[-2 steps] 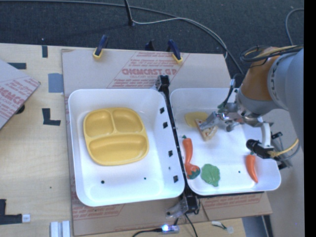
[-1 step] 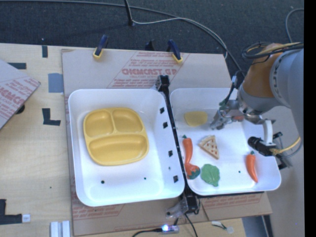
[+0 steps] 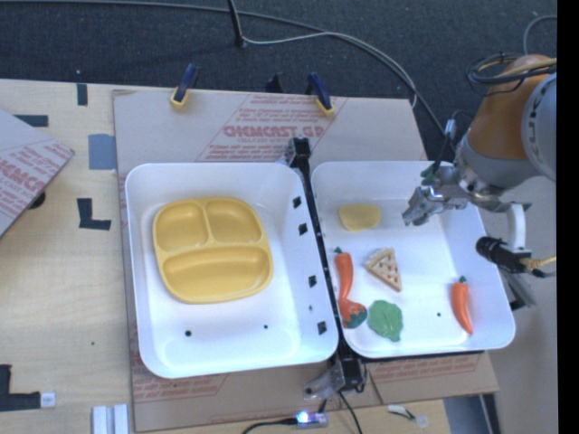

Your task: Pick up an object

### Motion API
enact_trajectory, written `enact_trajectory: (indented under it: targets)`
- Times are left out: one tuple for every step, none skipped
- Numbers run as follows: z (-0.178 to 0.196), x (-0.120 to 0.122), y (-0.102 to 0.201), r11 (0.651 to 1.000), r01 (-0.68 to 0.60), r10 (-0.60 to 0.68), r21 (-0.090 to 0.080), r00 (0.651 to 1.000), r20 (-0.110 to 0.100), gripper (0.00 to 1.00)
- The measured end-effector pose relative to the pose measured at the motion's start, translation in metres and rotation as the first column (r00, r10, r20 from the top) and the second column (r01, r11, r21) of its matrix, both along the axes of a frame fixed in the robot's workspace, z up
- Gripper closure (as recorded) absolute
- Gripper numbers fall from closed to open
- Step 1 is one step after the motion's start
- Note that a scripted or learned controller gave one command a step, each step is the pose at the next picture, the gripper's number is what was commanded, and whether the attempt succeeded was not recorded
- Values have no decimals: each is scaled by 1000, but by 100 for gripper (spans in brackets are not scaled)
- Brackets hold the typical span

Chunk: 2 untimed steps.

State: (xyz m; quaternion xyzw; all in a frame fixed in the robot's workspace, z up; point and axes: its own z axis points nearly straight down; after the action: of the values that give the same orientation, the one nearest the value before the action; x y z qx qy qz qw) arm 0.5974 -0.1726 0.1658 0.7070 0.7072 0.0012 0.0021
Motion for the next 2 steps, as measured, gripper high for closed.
enact_trajectory:
  targets:
    - [58,-2,-9,1000,0,0,0,1000,0,100]
    - [110,-1,-9,1000,0,0,0,1000,0,100]
